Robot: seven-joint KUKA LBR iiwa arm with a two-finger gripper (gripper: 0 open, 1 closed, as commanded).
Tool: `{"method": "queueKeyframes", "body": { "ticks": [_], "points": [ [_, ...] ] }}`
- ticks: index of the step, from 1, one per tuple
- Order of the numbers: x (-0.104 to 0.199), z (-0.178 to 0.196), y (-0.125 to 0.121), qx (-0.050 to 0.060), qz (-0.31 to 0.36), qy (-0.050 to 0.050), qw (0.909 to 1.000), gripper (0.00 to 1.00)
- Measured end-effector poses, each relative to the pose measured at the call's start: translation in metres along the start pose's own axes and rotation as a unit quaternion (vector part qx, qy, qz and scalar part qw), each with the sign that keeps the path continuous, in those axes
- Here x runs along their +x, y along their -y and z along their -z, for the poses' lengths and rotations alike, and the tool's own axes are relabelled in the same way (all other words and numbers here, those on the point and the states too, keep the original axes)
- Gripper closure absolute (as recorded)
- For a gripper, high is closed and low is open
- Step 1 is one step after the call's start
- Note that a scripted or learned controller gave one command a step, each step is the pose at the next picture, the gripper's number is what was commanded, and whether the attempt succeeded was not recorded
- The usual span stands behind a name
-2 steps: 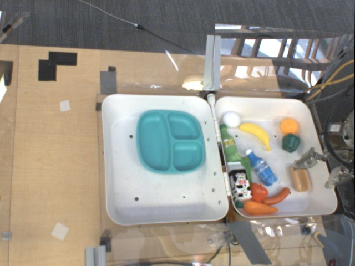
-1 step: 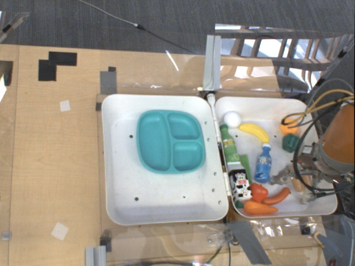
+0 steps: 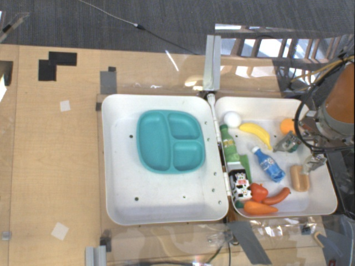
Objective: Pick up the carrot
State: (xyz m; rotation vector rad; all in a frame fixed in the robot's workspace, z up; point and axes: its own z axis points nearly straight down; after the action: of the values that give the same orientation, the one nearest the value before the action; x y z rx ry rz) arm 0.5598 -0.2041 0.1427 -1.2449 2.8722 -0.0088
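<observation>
Gripper (image 3: pixel 302 153) hangs over the right bin's (image 3: pixel 327 206) right side, its two fingers spread apart and empty — the carrot (image 3: pixel 259 208) lies well apart, at the near edge.

Probably a light, stiff, smooth plastic toy — likely best pinched across its thick middle; a red pepper (image 3: pixel 258 192) and sausage (image 3: pixel 278 195) crowd its far side.

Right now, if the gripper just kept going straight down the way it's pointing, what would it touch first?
Probably the tan bread-like piece or bare floor of the right bin; the gripper hangs just above both. Depth is hard to judge. The carrot lies off that line, toward the bin's near left corner.
</observation>
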Motion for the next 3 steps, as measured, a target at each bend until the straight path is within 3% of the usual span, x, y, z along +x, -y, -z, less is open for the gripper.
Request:
{"method": "queueKeyframes", "body": {
  "ticks": [1,2,3],
  "points": [
    [-0.059,-0.052,0.064,0.003,-0.061,0.002,0.9981,0.0],
    [-0.136,-0.052,0.024,-0.002,-0.116,-0.004,0.9932,0.0],
    [-0.137,-0.052,-0.015,0.003,-0.106,-0.002,0.9944,0.0]
  ]
}}
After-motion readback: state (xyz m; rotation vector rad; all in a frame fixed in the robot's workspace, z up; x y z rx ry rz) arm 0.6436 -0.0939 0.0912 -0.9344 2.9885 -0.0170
